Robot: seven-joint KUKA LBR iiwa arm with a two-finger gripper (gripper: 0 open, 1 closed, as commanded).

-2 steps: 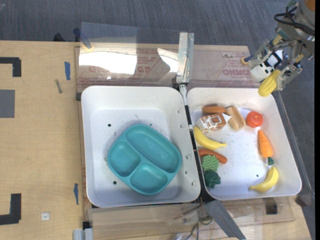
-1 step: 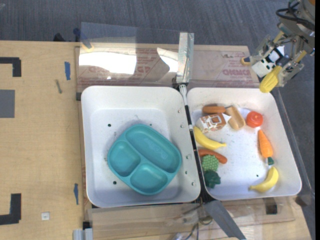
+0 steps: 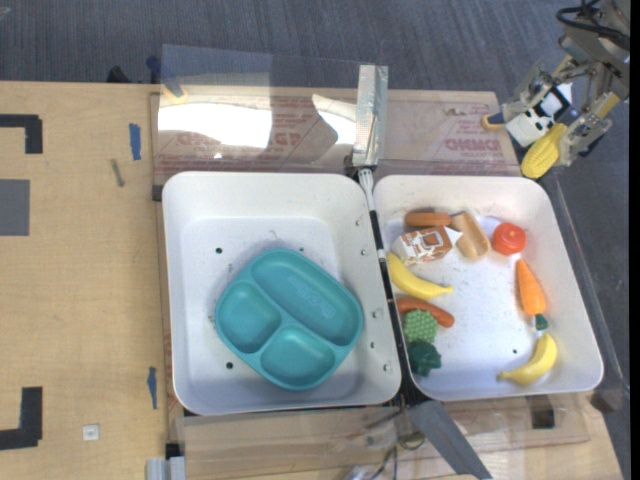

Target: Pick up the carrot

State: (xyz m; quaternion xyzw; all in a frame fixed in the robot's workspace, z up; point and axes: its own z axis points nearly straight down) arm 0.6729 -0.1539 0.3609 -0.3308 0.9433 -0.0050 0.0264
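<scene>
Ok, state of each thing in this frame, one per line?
Tool: raised beyond the right bin's far corner, a yellow item at it.
Carrot: lying in the right bin, untouched.
Teal divided plate: flat in the left bin.
Tomato: resting near the carrot.

We see a light wooden tabletop (image 3: 70,298) with black markings and blue tape bits, grey carpeted floor (image 3: 300,18) beyond it, and glare on clear sheeting (image 3: 230,118).
</scene>
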